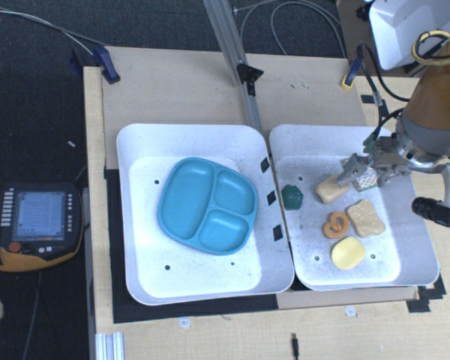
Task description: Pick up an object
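Now, camera view | we see the gripper (pixel 358 172) low in the right bin (pixel 309 142), at 2 o'clock of the tan roll (pixel 331 190) | we should centre over one item, clear of the pretzel (pixel 335 225) | whether it grips anything, we cannot tell; arm cropped.

A pale wooden bench (pixel 180 88) stands on a dark carpeted floor (pixel 30 88), with blue clamps (pixel 105 64) at its far corners and a grey metal post (pixel 225 21) rising from its far edge. A handheld control pendant (pixel 36 223) lies on the floor to the left, and thin cables (pixel 292 21) trail across the carpet beyond the bench.
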Controlling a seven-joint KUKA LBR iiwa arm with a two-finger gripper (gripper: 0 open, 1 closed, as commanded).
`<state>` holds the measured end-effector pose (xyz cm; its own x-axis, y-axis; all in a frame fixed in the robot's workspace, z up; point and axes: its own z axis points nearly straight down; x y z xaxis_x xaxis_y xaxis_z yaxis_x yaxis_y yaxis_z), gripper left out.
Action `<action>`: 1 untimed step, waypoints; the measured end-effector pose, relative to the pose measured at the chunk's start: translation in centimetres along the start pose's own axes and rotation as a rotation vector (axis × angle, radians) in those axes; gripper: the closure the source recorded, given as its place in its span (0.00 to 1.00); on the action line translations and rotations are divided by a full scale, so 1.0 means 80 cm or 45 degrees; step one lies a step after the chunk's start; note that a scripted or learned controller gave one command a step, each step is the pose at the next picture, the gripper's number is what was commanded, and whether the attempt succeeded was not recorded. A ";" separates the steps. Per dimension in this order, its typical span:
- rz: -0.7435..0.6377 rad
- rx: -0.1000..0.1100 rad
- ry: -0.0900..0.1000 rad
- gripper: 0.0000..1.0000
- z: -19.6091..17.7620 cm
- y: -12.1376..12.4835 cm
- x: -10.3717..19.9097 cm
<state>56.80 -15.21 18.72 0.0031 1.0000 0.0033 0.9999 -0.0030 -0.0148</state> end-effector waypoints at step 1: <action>-0.004 -0.017 -0.003 0.00 -0.009 0.004 0.000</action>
<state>57.12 -15.19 19.44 -0.0003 1.0000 0.0007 1.0000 0.0003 -0.0012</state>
